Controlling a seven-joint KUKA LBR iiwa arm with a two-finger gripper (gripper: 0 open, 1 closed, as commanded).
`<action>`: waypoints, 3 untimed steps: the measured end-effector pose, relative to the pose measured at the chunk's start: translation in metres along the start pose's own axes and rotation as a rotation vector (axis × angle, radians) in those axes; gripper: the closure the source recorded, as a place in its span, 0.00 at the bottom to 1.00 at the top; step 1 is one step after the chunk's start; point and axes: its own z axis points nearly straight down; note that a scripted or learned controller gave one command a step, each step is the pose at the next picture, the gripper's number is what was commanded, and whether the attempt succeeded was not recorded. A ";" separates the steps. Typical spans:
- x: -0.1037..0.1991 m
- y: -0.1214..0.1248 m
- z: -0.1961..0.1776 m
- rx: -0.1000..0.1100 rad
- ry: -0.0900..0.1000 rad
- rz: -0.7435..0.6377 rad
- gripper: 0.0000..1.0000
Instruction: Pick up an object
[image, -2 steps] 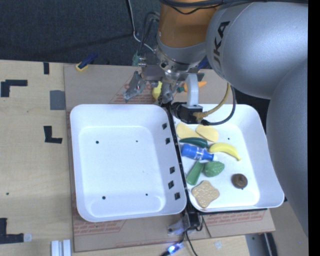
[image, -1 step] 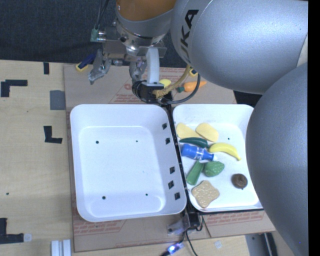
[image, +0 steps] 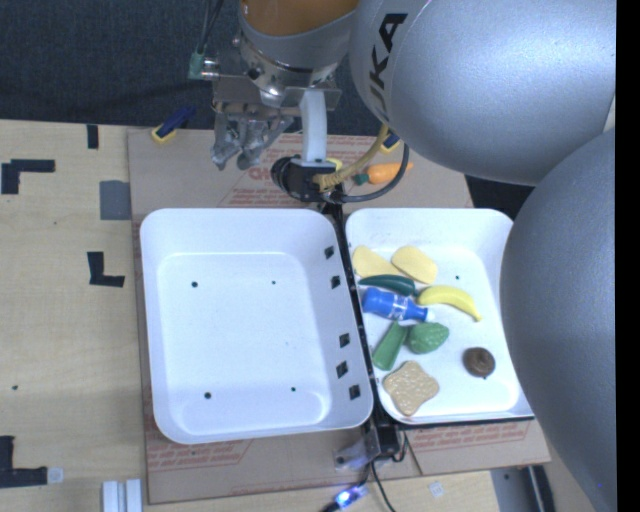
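Flat tan cardboard covers the bench under two glossy, round-cornered white plastic bins. At the top, past the left bin's (image: 240, 330) far rim, the metal gripper (image: 240, 150) hangs with its fingers slightly parted and nothing between them. Below and right of it, the right bin (image: 490, 235) holds smooth toy food: a curved yellow banana (image: 452, 300), blue bottle (image: 392, 306), green cucumber (image: 389, 345), speckled bread slice (image: 410, 386) and brown disc (image: 479, 361).
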 end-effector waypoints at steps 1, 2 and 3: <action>-0.002 -0.017 0.107 0.010 -0.004 0.004 1.00; -0.001 -0.109 0.231 0.019 -0.006 0.002 1.00; -0.019 -0.065 0.234 -0.001 0.000 0.005 1.00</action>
